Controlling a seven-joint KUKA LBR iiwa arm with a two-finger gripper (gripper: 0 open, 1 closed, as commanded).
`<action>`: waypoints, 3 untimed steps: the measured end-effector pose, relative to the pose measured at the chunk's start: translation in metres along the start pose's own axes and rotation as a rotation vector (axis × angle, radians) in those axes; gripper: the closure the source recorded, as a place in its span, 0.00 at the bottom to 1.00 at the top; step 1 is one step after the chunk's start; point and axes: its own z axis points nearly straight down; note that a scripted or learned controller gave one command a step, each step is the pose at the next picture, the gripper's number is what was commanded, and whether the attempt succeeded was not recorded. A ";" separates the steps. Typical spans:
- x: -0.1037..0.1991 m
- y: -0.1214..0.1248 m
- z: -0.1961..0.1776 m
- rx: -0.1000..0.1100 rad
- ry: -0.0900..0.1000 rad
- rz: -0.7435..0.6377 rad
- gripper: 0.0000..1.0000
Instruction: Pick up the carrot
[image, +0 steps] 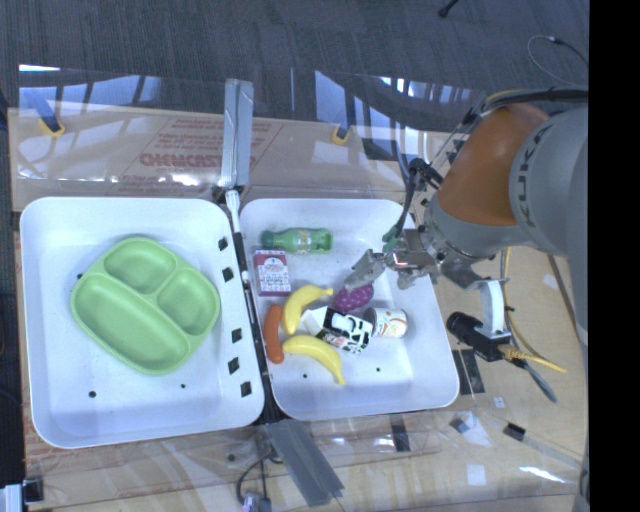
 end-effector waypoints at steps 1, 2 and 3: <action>-0.006 -0.045 -0.130 -0.005 -0.003 -0.216 0.00; -0.027 -0.067 -0.194 -0.006 -0.004 -0.360 0.00; -0.030 -0.040 -0.116 -0.002 -0.003 -0.549 0.00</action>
